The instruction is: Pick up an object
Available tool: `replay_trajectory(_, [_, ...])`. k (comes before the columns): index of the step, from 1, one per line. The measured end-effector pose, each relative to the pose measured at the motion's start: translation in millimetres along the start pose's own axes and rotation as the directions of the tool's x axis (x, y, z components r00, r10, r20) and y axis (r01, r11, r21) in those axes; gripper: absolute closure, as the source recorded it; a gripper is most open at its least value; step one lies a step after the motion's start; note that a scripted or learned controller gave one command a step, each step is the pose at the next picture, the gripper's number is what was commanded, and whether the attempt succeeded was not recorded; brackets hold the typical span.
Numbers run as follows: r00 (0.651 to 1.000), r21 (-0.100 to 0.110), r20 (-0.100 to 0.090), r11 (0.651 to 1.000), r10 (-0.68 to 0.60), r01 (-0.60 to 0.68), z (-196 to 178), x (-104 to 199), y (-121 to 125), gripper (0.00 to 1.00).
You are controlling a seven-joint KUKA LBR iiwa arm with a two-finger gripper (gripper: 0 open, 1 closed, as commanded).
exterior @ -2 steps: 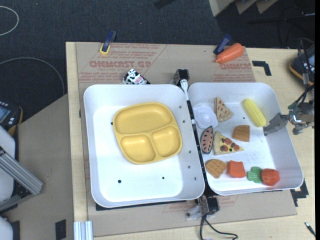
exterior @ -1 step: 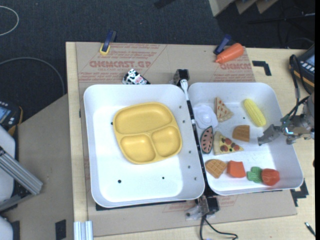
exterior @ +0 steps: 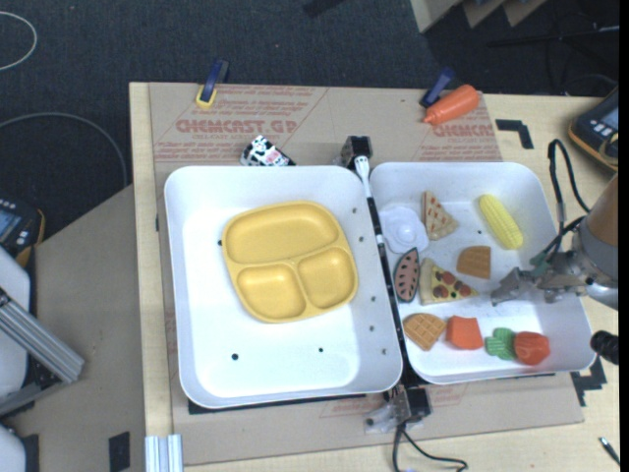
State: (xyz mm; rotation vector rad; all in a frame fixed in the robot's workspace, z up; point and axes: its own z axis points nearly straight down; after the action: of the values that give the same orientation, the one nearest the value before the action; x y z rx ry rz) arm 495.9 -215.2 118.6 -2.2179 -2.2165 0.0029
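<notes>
Nearest the camera, along the right bin's (exterior: 536, 180) front edge, lie a waffle (exterior: 425, 329), an orange block (exterior: 465, 332), a green piece (exterior: 501, 342) and a tomato (exterior: 532, 348), in a row from left to right. The green piece touches the tomato; the block sits just beside the waffle.

The claw (exterior: 511, 288) reaches in from 3 o'clock, low over the right bin's floor, its dark tips pointing toward 9 o'clock. Whether its tips are apart or together cannot be told from here, and nothing shows between them.

From the claw, the green piece and tomato lie near, at about 6 o'clock. The bread slice (exterior: 475, 262) is just beside the tips at about 10 o'clock. The pizza slice (exterior: 441, 283) lies at 9 o'clock, with the watermelon wedge (exterior: 406, 274) beyond it, against the bin's left wall. The corn (exterior: 500, 220) is at 12 o'clock, and a second pizza wedge (exterior: 436, 214) and a white lid (exterior: 401, 229) are at about 10 o'clock, farther off.

The left bin (exterior: 197, 264) holds a yellow divided plate (exterior: 288, 260), well apart from the claw.

On the counter (exterior: 314, 116) behind the bins rest a carrot (exterior: 452, 104) and a black-and-white toy (exterior: 265, 152).
</notes>
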Motion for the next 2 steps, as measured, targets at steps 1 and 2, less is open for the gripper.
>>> replay_trajectory(1, [1.0,-0.001,-0.002,1.0,-0.001,0.001,36.0,1.6,-0.1,0.0])
replay_trajectory(2, [1.0,-0.005,0.002,1.0,0.0,0.0,23.7,0.6,0.6,1.0])
